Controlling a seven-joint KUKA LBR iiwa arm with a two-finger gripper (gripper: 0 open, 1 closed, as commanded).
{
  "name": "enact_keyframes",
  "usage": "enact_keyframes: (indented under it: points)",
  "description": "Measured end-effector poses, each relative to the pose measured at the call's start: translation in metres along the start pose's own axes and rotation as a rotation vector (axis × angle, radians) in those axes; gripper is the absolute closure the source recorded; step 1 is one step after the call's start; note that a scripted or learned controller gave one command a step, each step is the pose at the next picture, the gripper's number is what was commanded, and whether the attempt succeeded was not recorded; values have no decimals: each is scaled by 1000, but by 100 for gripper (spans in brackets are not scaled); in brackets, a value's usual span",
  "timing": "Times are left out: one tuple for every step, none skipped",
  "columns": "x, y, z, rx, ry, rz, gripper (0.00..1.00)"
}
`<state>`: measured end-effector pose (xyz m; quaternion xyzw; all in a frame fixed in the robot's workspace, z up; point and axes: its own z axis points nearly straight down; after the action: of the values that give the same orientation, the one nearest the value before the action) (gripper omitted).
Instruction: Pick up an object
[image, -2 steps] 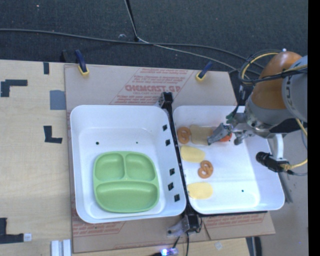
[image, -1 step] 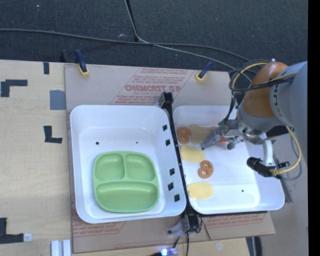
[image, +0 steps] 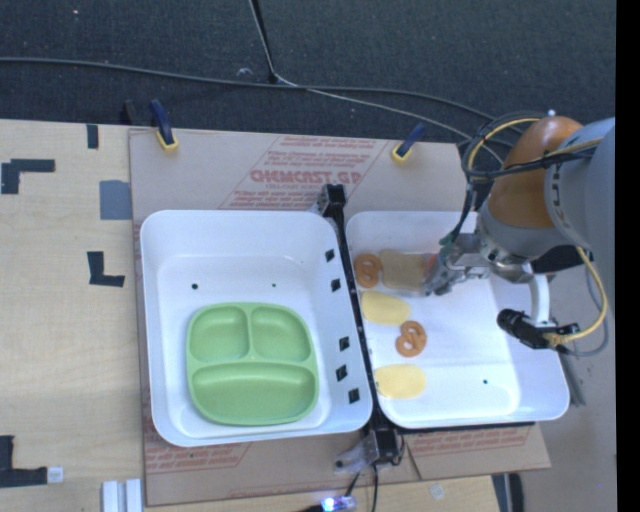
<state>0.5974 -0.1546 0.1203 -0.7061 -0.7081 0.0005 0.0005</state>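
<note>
Left bin (image: 165, 250) holds a green divided plate (image: 252, 362); right bin (image: 500, 400) holds, largest to smallest, a tan bread-like slab (image: 402, 270), two pale yellow flat ovals (image: 384, 307) (image: 400, 380) and two small brown pretzel-like pieces (image: 368, 268) (image: 411, 339). Gripper (image: 440, 282) is low in the right bin at the slab's right edge; whether it is spread or closed cannot be told. Judgement: the slab looks light, thin, probably soft plastic or foam, lying flat, so best pinched across its short width near the raised right edge.
</note>
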Motion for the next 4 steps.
enact_keyframes:
  points:
    - [-3, -5, -60, -5, -1, 2, 100]
    - [-12, -3, -109, -5, -1, 1, 100]
    - [-11, -2, -137, -4, 0, 1, 100]
    - [39, -5, -141, -1, 1, -3, 100]
